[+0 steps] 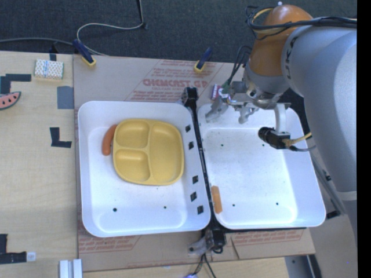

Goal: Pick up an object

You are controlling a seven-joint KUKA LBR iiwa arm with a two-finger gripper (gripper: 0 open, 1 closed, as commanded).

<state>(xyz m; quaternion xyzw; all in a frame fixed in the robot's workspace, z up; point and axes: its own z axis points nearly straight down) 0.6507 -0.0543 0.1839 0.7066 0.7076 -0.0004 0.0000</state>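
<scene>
From above, the metal two-finger hand [229,112] hung released, fingers spread, over the far edge of the right shallow white bin [301,204]. A small orange carrot-shaped piece [216,199] lay at that bin's near left edge. The left white bin [98,213] held a yellow divided plastic plate [148,151], an orange sausage-shaped piece [107,140] touching its left rim.

Glossy white plastic on both bins: left bin [93,213], right bin [301,213]. A smooth, matt yellow plastic plate [148,151] sits at nine o'clock. Under it all lies brown printed cardboard [156,83], on a pale wood-look tabletop [35,178]. The arm [324,68] shows satin grey, its orange band [278,25] shiny.
</scene>
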